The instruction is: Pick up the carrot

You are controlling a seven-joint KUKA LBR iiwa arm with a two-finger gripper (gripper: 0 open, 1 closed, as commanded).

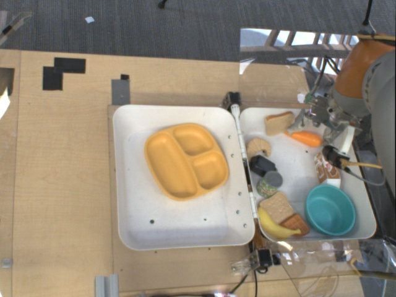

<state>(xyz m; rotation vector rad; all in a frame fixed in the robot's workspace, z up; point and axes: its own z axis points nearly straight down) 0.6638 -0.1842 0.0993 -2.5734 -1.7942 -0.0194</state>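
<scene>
While the carrot [307, 138] is lying flat near the far edge of the right bin [370, 228], its orange length is pointing across the bin toward the arm's side. The gripper [317, 111] is hanging just beyond the carrot's far side, close to it, but whether it is touching the carrot I cannot tell. Whether the fingers are open or closed I cannot make out either, since the metal parts there are blurring together against the bin wall. Nothing is showing between them, so I would not call the carrot held.

Just beside the carrot, a slice of bread [279, 123] is leaning near the far rim, and a small tan roll [259, 147] is sitting nearby toward the divider. A dark block [262, 164] and a grey-green round can [270, 182] are lying further toward the near side. A teal bowl [330, 210] is taking up the near corner, with a banana [276, 226] and a cracker-like piece [279, 207] alongside it. The left bin [136, 221] is carrying a yellow divided plate [185, 160].

The risk, to my eye, is in how close the carrot is lying to the far wall: fingers coming down could be catching the rim or nudging the carrot sideways. Its smooth, tapering shape may also be letting it slip out of a pinch taken off-centre, and the bread is near enough to get bumped.
</scene>
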